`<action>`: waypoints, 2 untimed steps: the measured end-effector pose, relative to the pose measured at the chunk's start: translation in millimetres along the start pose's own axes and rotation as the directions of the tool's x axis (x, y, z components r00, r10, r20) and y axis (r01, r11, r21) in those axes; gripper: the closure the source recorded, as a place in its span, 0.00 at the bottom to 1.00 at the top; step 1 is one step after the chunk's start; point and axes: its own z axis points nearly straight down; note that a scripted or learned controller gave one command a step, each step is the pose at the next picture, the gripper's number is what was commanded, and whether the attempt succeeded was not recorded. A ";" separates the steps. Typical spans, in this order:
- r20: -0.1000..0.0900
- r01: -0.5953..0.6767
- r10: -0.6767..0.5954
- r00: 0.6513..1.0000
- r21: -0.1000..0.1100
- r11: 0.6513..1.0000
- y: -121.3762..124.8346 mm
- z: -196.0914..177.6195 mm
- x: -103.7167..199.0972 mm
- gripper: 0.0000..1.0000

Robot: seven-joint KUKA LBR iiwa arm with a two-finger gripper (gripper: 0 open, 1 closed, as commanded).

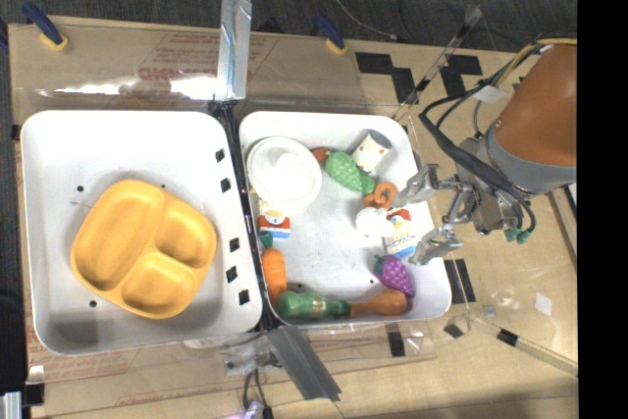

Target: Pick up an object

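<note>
The right bin (324, 255) holds several small toys. A white round lid or bowl (285, 168) lies at its back left. A green bumpy fruit (347, 172) and a small white cup (372, 150) sit at the back. Purple grapes (396, 274) lie at the front right, with a white carton (396, 229) just behind them. A carrot (274, 270) and a green bottle (309, 306) lie along the front left. My gripper (428, 214) hangs over the bin's right rim, its fingers spread apart with nothing between them, just right of the carton.
The left bin (49, 152) holds a yellow divided plate (144, 246). A metal divider strip (234, 44) stands between the bins at the back. Cables (451, 54) trail over the cardboard bench behind the arm.
</note>
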 end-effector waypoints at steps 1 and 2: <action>0.009 -0.005 0.005 1.000 0.002 1.000 0.4 160.6 -7.2 0.00; 0.005 0.012 -0.012 1.000 0.001 1.000 -0.8 161.1 -39.6 0.00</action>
